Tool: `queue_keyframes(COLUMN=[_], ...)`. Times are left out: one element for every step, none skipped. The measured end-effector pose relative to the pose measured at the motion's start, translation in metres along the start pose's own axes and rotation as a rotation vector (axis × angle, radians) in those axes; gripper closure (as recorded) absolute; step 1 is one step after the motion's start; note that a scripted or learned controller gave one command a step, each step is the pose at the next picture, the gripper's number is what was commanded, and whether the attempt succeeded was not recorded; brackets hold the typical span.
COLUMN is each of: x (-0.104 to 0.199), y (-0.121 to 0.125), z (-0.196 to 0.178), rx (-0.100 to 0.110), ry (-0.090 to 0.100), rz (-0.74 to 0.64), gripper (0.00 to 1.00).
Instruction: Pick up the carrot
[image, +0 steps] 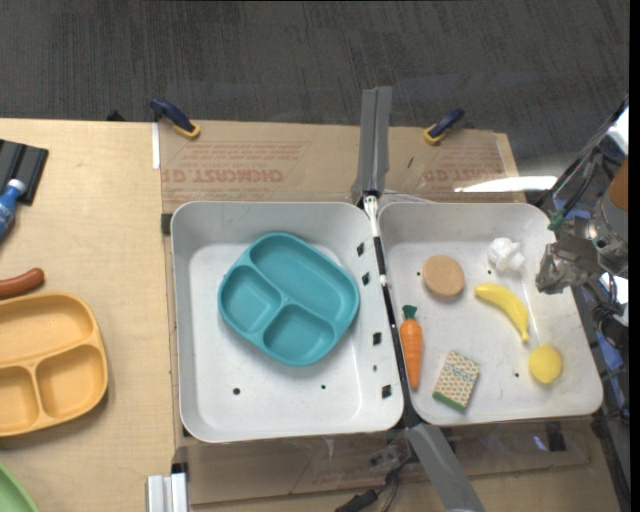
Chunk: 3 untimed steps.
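Cardboard (330, 165) lay under two white bins on the wooden surface (80, 200). Nearest the camera in the right bin (480, 410), a small patterned sponge-like block (456, 380) sat at about six o'clock, with a lemon (546, 365) at four o'clock near the right wall. The carrot (411, 340), orange with a green top pointing to twelve o'clock, lay along the bin's left wall at about eight o'clock, just beside the divider between the bins and well apart from the jaws (557, 275). A banana (506, 305) curved through the middle of that bin, a round tan cookie-like disc (443, 276) sat between the carrot's top and the far wall, and a crumpled white object (506, 256) rested at one o'clock.

The jaws hung at three o'clock over the right bin's edge, with nothing visible between them; I could not tell whether they were spread or pressed together.

The left bin (200, 400) held a teal divided plate (288, 298) near its middle. At nine o'clock on the surface lay an orange divided tray (45, 365), with a sausage (20, 282) just beyond it. Two clamps (176, 118) gripped the cardboard's far edge.
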<state>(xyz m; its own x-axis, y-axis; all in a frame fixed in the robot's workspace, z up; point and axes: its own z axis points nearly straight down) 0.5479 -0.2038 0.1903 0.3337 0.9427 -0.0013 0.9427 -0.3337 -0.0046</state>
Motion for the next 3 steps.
queue_keyframes(x=[0.006,0.011,0.015], y=[-0.005,-0.005,-0.012], z=[0.030,-0.014,0.018], rx=[-0.001,-0.003,-0.001], ry=[0.000,0.000,0.000], rz=[-0.169,0.145,0.111], gripper=[1.00,1.00,1.00])
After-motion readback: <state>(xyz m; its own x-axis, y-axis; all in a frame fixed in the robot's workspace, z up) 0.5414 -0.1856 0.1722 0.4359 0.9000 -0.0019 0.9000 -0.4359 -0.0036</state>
